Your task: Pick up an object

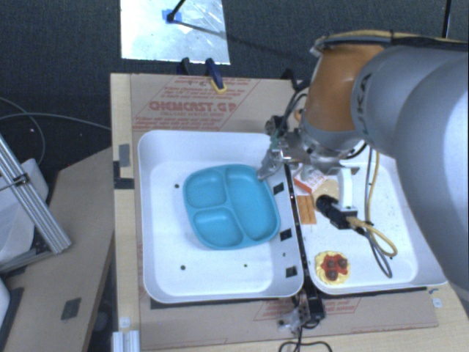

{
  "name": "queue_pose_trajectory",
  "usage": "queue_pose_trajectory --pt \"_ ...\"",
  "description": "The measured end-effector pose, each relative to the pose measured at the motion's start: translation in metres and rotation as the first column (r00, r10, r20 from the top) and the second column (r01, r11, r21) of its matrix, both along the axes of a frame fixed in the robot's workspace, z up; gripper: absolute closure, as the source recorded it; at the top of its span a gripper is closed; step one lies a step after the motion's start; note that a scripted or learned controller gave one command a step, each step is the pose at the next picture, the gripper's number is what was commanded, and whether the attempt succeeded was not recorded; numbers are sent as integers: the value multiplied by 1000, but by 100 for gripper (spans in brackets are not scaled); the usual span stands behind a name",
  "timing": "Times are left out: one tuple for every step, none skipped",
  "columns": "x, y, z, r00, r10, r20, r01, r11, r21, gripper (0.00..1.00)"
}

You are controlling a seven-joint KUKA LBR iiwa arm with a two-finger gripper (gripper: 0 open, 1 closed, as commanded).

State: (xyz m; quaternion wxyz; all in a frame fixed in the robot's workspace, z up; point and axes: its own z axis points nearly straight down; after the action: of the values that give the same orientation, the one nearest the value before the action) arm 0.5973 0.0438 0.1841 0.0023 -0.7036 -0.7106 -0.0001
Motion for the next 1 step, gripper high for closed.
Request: queue_pose_trajectory --pt "-45 -15 0 1000 -10 1 10 1000 -3 0"
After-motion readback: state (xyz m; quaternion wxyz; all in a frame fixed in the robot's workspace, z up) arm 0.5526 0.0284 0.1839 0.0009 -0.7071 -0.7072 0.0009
